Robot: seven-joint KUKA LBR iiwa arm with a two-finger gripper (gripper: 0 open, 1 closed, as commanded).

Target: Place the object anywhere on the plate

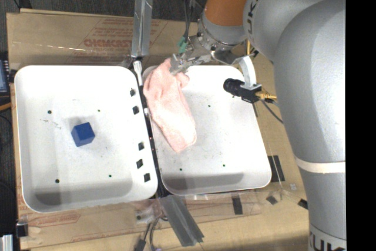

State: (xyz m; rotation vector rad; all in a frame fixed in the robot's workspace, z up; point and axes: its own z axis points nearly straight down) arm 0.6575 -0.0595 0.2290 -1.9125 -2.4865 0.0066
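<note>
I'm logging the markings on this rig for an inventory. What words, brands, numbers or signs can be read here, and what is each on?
"UKA", the visible end of the brand name, in dark letters on the grey robot arm, near its orange band.
Red print on the brown cardboard sheet behind the white bins: too blurred to read.
Dark letters at the arm's base: cut off, unreadable.

desk is brown w/ red print along the back. directly on it: two shallow white bins side by side, left bin & right bin, edges touching at the middle. a grey metal strip stands behind the join, another lies in front.
</note>
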